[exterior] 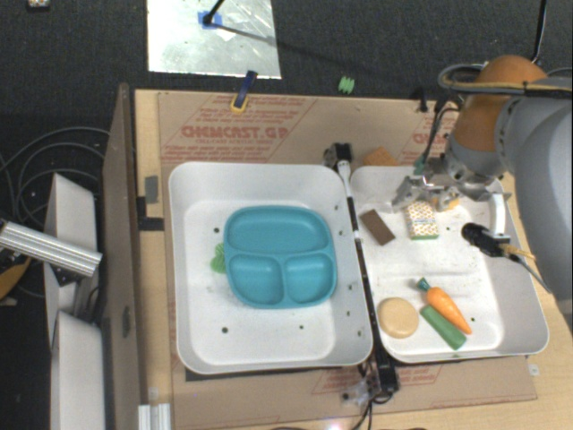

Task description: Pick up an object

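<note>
The gripper (421, 189) is seen low in the right bin (501, 330), finger state not discernible, with a speckled block (423, 221) lying just beneath it, long axis running near-to-far, possibly touching.

2 bins (192, 240), 1 blue tray (279, 256), 1 carrot (444, 305), 1 brown block (377, 227).

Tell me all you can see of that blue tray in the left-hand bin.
The blue tray is a rounded, plastic-looking dish, sky blue, split into three compartments: one wide one along the far side and two smaller ones nearer the camera. It lies flat, right way up, roughly in the middle of the left bin. Nothing seems to be in the compartments. Something small and green peeks out from beside or under its left edge. The gripper is over the other bin, well away from it.
</note>
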`<state>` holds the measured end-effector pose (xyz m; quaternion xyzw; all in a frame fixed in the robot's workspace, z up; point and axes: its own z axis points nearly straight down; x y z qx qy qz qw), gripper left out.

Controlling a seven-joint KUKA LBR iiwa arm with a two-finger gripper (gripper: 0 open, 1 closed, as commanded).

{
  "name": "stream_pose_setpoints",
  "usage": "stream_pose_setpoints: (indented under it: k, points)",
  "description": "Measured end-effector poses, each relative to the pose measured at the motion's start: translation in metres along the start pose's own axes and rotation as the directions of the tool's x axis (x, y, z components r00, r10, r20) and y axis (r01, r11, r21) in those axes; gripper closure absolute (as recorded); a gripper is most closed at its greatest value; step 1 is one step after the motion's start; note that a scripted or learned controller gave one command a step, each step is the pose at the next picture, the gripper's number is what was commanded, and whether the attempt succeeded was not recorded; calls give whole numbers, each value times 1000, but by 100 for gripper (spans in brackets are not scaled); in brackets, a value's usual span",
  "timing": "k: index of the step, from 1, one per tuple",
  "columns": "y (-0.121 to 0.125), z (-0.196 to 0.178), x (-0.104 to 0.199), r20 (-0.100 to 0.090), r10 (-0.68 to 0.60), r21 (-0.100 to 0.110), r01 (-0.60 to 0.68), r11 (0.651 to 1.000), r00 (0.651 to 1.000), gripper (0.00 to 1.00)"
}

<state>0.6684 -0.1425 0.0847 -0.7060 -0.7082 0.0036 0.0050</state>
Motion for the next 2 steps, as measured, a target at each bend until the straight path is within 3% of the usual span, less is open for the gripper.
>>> stream_pose_setpoints:
  k: [1, 2]
  points:
    - [2, -12, -1, 5, -1, -18, 2, 1000, 1000, 100]
    - [-37, -106, 73, -1, -7, -20, 7, 1000, 1000, 100]
